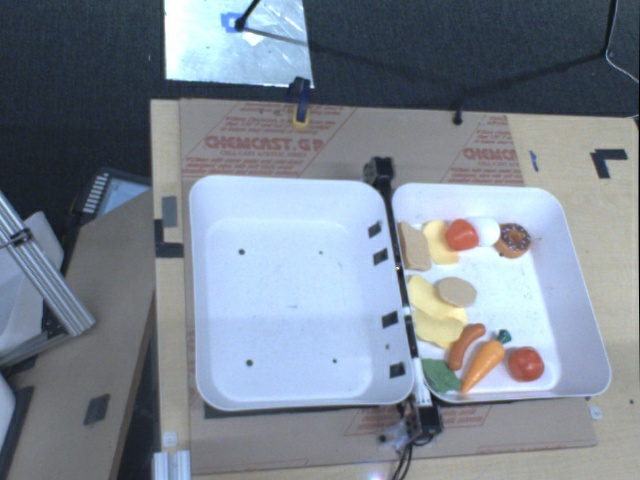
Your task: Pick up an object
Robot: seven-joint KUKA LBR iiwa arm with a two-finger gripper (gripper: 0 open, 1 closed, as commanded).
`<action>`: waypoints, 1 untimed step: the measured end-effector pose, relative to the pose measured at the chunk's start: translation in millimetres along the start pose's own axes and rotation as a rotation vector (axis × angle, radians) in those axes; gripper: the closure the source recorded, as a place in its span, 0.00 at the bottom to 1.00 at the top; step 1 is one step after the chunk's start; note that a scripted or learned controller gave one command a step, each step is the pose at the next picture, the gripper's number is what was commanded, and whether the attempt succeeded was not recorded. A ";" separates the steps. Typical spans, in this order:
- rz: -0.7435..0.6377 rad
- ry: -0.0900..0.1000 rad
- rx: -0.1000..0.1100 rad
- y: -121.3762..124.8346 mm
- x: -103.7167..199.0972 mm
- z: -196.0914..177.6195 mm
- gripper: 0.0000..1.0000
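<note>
Starting from the near edge of the desk (170,398), I am looking at two white bins side by side. All the things I could pick are lying in the right bin (575,298), which is on the side where my arm is coming in. The left bin (215,298) is sitting beyond it from me.

In the near corner of the right bin a red tomato (526,364) is resting alone, a little apart from the carrot (482,363) beside it. The carrot is lying on a slant, its orange tip pointing to the near left and its green top to the far right. A sausage (465,346) is touching it, and a green piece (440,375), maybe a leaf, is lying just at its tip.

Further back, a tan biscuit (456,291) is sitting on yellow slices (437,318). At the far end a bread slice (414,246), a red piece (461,234), a white egg (486,232) and a doughnut (514,239) are crowding in one row.

How wide my fingers are standing, and whether they are carrying anything, I cannot tell. I am judging the tomato the easiest: it is nearest to my side and nothing is pressing against it.
</note>
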State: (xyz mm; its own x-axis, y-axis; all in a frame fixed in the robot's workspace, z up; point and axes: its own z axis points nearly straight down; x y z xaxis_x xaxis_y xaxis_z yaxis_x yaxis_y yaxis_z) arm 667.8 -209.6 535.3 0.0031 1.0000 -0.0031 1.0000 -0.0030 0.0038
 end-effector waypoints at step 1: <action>-0.008 0.001 0.001 0.9 4.3 -0.2 1.00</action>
State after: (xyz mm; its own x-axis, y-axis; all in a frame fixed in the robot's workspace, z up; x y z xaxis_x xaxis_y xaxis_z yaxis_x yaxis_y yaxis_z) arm 668.7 -205.4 535.5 -0.0053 1.0000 -0.0021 1.0000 0.0053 0.0029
